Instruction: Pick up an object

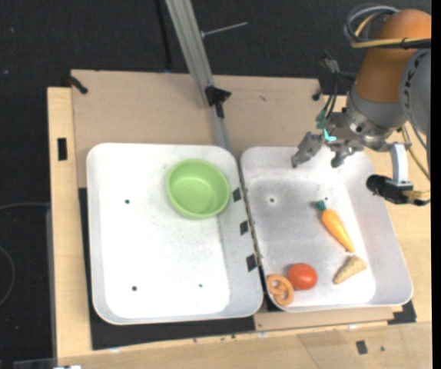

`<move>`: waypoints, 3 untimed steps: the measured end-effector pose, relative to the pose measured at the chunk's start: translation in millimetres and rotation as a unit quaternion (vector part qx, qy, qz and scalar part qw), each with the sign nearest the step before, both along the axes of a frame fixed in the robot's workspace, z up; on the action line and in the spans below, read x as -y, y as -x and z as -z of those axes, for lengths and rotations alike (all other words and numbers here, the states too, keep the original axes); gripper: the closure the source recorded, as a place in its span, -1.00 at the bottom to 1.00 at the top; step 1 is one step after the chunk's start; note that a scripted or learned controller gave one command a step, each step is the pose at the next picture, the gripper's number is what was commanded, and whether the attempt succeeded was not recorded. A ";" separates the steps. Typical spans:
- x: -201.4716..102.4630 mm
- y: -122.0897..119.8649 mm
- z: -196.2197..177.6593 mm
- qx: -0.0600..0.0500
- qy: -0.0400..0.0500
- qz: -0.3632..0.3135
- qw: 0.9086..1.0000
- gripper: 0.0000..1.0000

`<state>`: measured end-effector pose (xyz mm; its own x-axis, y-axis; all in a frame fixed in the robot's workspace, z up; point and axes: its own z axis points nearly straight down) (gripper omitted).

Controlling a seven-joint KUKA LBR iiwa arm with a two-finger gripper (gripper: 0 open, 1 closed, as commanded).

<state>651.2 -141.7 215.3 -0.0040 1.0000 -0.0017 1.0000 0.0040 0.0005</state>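
My gripper (322, 154) hangs over the far edge of the right bin (282, 221), its two fingers spread apart with nothing between them. Below it in that bin lies an orange carrot (336, 225) with a green tip, pointing toward the gripper. A red tomato (303, 276) sits near the bin's front edge. An orange pretzel-like ring (280, 289) lies just left of the tomato. A tan wedge (349, 269) rests to the tomato's right. A green bowl (198, 189) stands upright in the left bin (128, 283).
A grey metal post (192, 44) slants up from between the bins at the back. The bins sit side by side on a tan board (128, 106) with dark floor around it. A black fitting (389, 188) sticks out at the right bin's right side.
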 end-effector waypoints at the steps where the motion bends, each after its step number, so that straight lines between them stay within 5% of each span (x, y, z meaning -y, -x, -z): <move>1: -0.2 -2.0 62.9 -0.003 0.000 0.001 1.000 -1.00; 2: 0.9 -1.0 115.8 -0.002 0.000 0.002 1.000 -1.00; 3: 1.8 -3.5 100.3 0.002 0.001 0.001 1.000 1.00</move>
